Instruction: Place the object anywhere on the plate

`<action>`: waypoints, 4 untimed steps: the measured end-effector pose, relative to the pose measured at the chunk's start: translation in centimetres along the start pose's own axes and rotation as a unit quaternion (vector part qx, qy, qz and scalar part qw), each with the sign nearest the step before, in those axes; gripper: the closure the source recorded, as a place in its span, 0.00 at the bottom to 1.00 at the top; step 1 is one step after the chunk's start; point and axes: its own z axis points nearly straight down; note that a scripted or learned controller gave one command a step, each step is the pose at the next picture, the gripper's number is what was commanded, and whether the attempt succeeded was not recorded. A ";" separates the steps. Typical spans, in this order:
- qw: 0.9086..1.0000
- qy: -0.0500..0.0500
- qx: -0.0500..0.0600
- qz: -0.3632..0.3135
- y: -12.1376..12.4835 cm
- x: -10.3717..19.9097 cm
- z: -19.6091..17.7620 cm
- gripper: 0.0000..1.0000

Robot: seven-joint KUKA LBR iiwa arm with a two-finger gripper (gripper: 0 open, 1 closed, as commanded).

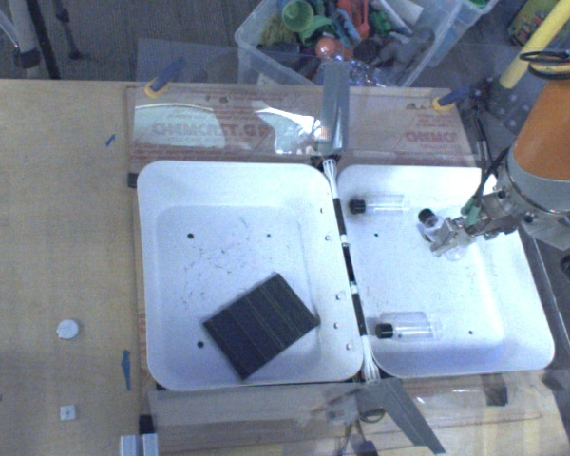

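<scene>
Hovering over the right shallow white bin (513,335), my two-finger gripper (444,238) hides its grip state; dark square ribbed plate (261,325) lies left

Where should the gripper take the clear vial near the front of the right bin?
Take the vial across the middle of its clear body, coming straight down from above. It lies flat on the right bin floor, black cap toward the left bin, with free space both sides for the fingers. It may roll.

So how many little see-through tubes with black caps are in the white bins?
2, both in the right bin: one tube near its far left corner, another tube by its near left side. The gripper might hide more.
</scene>
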 end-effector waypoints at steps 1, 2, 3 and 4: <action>0.992 0.000 0.000 0.126 2.8 1.6 -1.7 1.00; 1.000 0.001 0.000 0.019 5.5 13.3 -8.5 1.00; 1.000 0.001 0.000 -0.002 11.4 24.4 -7.8 1.00; 0.989 0.002 0.003 -0.149 13.5 29.7 -0.8 1.00</action>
